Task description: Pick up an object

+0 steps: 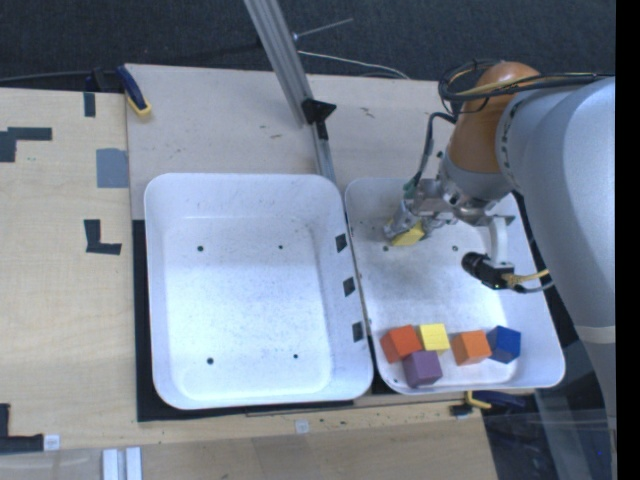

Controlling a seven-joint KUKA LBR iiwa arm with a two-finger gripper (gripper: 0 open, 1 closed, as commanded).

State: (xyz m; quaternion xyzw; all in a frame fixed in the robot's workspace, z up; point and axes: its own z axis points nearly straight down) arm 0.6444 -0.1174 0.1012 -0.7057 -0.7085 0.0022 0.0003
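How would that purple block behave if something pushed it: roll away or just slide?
The purple block looks flat-faced and cube-like, so it would probably slide, not roll. It appears rigid and likely light. It sits against the orange block and near the right bin's front wall, so a push might nudge its neighbours too.

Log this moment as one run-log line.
arm: over right bin | gripper: at yellow block, far end, grasp unclear | near end: two orange blocks, yellow, purple, blue | left bin: no blocks
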